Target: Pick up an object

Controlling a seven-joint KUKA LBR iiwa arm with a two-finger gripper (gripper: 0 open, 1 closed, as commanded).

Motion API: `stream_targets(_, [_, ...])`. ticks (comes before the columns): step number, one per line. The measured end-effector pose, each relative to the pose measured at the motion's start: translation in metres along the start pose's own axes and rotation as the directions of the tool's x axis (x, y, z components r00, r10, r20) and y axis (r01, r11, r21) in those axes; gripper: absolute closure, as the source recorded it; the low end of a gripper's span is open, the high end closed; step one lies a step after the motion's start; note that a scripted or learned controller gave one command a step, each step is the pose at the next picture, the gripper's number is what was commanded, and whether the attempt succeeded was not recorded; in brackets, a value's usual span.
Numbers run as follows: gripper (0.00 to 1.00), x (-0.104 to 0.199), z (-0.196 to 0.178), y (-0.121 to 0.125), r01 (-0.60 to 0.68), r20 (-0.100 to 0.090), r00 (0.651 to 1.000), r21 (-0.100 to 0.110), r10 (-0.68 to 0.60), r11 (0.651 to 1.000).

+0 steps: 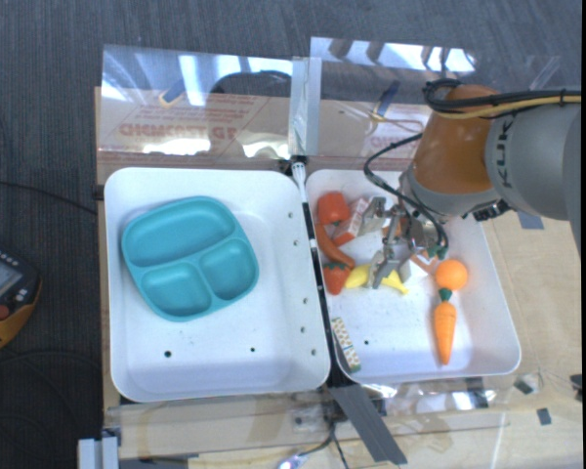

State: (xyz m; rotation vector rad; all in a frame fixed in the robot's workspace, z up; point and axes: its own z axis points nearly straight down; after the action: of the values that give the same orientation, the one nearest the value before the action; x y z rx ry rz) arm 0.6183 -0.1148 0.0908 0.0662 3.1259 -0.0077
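Right bin holds a heap of small toy foods: a carrot near the right wall, an orange ball just above it, red and orange pieces by the left wall, a yellow piece in the middle. All are judged light, stiff plastic, smooth and likely slippery; rounded ones may roll or squirt out when pinched. The carrot is judged the easiest take, gripped across its thick upper body, since it lies apart from the heap. The gripper is lowered into the heap, just above the yellow piece and beside the red ones. How far the jaws stand apart cannot be told, being blurred among the clutter; nothing is seen held between them. Left bin carries a teal divided tray, well apart from the gripper.
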Motion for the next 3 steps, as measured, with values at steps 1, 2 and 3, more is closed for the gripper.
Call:
stream_targets(1, [0.00,0.045,-0.001,-0.037,-0.069,-0.006,0.998,-0.002,0.069,0.998])
stream_targets(2, [0.00,0.127,-0.003,-0.054,-0.142,0.000,0.990,-0.001,0.142,0.990])
stream_targets(3, [0.00,0.011,0.000,-0.048,-0.231,0.001,0.973,-0.002,0.231,0.973])
